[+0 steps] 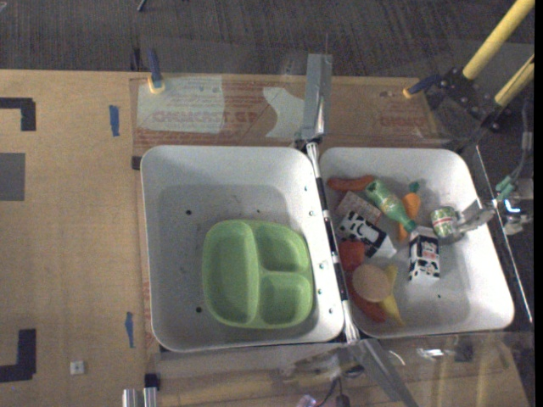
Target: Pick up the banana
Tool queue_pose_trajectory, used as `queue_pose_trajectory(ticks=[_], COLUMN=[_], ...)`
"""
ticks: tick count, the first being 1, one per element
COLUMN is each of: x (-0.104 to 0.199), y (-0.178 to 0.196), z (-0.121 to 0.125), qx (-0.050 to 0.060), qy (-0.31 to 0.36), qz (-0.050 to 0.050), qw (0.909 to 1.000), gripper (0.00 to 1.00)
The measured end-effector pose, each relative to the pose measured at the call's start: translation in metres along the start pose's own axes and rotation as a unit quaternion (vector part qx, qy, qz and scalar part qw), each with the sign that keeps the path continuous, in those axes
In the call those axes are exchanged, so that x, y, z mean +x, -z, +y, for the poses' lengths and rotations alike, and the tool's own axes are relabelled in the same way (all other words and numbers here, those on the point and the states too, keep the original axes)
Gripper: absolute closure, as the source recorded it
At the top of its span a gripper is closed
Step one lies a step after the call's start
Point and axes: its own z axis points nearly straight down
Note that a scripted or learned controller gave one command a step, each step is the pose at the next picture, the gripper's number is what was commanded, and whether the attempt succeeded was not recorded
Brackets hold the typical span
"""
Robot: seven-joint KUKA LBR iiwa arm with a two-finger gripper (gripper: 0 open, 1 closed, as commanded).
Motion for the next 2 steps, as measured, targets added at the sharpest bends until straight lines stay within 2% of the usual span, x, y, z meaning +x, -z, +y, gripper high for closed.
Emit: queue_pose_trajectory(ticks=[1, 2], x=[0.065, 0.099], y=[-0.121, -0.152], z=[-0.026, -0.022], qx=[-0.001, -0.010], qy=[0.055, 0.052], qz=[-0.001, -0.008], qw=[0.9985, 0.9986], gripper=[0.00, 0.00])
